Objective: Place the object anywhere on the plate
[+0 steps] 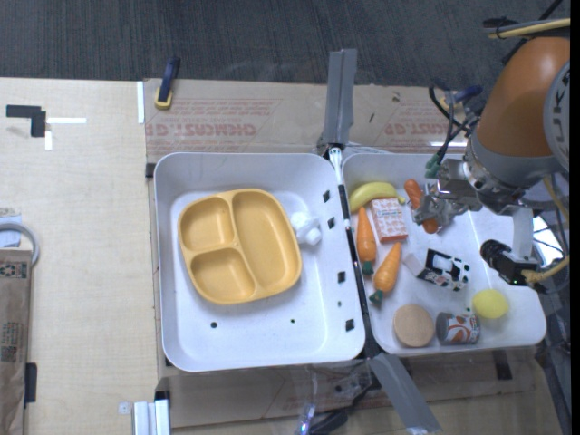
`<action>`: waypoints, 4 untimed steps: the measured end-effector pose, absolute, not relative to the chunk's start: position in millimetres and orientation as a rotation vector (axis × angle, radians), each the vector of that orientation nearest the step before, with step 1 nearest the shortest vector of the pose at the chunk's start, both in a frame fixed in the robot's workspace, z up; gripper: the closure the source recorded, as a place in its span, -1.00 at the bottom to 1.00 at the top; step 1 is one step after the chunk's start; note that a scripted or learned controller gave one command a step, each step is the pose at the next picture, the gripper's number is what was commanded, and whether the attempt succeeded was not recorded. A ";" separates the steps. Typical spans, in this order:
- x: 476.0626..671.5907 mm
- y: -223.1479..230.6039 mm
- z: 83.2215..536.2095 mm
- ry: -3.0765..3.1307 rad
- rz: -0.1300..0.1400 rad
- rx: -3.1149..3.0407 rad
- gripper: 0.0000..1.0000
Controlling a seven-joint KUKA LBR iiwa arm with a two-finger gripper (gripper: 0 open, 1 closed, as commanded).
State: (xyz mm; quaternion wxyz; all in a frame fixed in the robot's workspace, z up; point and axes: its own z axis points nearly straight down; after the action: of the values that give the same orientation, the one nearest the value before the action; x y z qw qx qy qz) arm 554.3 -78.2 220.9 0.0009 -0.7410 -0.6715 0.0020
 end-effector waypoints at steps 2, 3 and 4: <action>633.3 51.6 189.9 -2.133 0.006 -2.305 1.00; 584.4 110.4 184.2 -2.186 0.008 -2.254 1.00; 571.6 115.1 124.9 -2.431 0.007 -1.985 1.00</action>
State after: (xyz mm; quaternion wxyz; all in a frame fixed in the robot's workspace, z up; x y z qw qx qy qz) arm 571.6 115.1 124.9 0.0014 -0.6325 -0.7745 0.0022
